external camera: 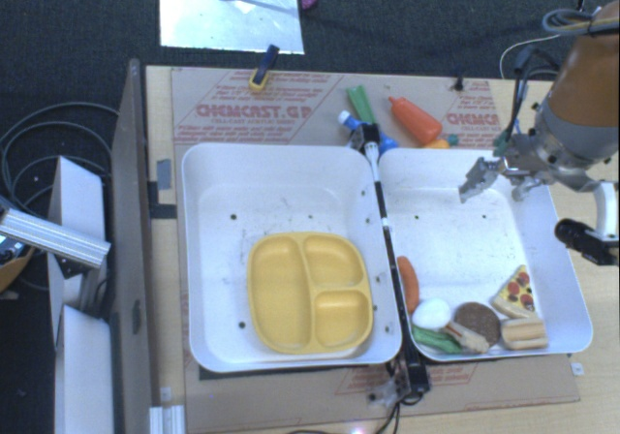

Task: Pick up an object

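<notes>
Gripper (496, 176) — fingertips blurred — above right bin (557, 263)

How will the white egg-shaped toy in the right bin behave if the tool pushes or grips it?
The white egg-shaped toy looks rounded and smooth, so it would probably roll or slip from a pinch. It lies packed against the orange sausage-shaped toy and the round brown patty toy, which may stop it rolling far. It is probably light plastic.

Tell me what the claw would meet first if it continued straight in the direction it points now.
The claw points down and left over the right bin. Its line seems to reach bare white bin floor first; the toy food lies nearer the front edge. Height is hard to judge.
</notes>
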`<control>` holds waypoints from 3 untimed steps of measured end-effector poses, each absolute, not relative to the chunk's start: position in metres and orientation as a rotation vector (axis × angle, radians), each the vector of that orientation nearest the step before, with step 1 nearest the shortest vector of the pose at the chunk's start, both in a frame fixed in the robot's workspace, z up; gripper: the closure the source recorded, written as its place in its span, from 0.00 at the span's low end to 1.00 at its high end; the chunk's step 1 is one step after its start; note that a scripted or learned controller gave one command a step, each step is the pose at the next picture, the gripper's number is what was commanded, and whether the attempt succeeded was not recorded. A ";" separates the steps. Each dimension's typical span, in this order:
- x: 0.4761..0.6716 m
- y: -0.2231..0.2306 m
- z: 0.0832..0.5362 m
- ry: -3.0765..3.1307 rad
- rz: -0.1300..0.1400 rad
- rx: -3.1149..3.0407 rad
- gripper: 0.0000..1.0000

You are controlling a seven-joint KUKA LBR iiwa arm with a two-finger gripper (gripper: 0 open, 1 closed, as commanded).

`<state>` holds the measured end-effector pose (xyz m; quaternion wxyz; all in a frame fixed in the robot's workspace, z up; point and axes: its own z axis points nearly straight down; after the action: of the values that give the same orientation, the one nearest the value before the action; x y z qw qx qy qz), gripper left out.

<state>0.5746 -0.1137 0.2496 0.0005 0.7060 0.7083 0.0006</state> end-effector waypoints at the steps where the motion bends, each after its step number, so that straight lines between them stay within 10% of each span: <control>1: 0.576 -0.113 0.261 2.225 0.006 2.212 1.00; 3: 0.620 -0.060 0.184 2.227 0.003 2.212 1.00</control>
<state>0.6196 -0.0600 0.1836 0.0013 0.7047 0.7095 0.0010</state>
